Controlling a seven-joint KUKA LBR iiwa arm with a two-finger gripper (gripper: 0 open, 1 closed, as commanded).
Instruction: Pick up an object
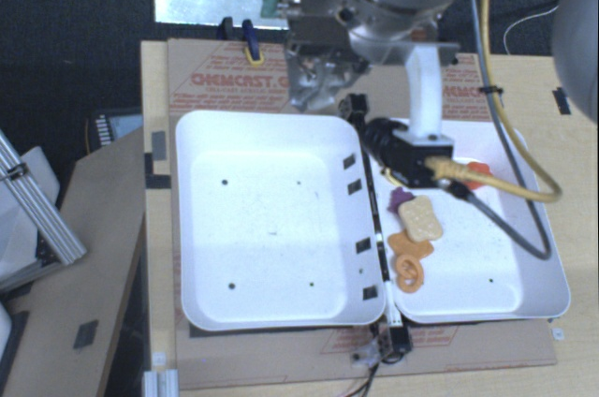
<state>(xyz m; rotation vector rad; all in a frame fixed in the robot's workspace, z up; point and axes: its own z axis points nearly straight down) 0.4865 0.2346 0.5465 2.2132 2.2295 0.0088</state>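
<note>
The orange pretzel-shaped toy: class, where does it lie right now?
The orange pretzel toy lies in the right bin, near its left wall, just below the beige block.

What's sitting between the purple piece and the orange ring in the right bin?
In the camera view, a tan, cracker-like block lies between the purple piece and the orange ring, touching or overlapping a flat orange piece just above the ring.

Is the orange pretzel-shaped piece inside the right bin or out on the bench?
Inside. The orange pretzel-shaped piece lies flat on the right bin's white floor near its left wall, just below the tan block, which overlaps its top.
</note>
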